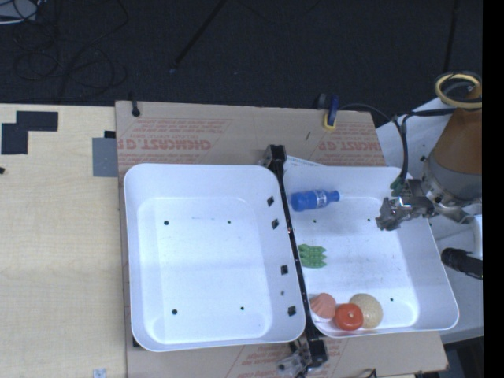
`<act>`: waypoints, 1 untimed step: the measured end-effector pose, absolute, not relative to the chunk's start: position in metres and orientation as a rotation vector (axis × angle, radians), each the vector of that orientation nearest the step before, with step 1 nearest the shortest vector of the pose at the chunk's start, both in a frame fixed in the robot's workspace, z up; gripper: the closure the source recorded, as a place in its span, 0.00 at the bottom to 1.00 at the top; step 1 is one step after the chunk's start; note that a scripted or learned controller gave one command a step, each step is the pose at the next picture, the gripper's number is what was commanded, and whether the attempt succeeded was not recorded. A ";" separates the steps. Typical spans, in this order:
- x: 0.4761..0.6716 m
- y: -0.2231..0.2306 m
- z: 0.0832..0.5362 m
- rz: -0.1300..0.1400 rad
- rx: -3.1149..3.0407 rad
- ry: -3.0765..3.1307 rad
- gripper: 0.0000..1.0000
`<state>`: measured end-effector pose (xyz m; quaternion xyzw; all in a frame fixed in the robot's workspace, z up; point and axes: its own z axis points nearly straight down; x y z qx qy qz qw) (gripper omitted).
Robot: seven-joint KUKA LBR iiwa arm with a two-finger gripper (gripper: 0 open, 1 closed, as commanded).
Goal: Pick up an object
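Observation:
The right bin (429, 286) holds a blue bottle (314, 200) lying on its side near the far left corner. A small green object (312, 256) rests by the bin's left wall. At the near edge sit a pink object (322, 305), a red round object (348, 316) and a tan round object (367, 309), bunched together. My gripper (391, 216) hangs over the right bin's far right part, well right of the bottle. Nothing shows between its fingers.
The left bin (142, 211) stands beside the right one, with a black divider strip (285, 242) between them. Both rest on a cardboard sheet (205, 136). The arm's orange band (461, 140) is at the right edge.

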<state>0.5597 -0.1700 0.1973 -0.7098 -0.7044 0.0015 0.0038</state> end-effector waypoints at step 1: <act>0.598 -0.215 0.149 0.004 -2.223 -2.220 1.00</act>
